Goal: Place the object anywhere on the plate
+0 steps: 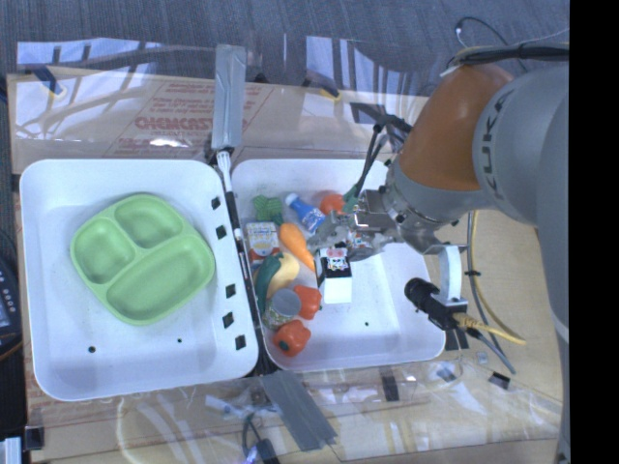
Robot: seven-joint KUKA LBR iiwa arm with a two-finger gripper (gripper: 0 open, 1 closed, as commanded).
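While the grey arm with its orange band (455,133) reaches in from the right, its two-finger gripper (340,232) hangs low over the right-hand shallow white bin (387,332), above a small white box with a black printed face (336,274); whether the fingers are parted or closed cannot be made out; the light green three-compartment plastic plate (142,256) lies in the left-hand white bin (58,356), well apart; an orange plastic carrot (296,245) sits just left of the box.
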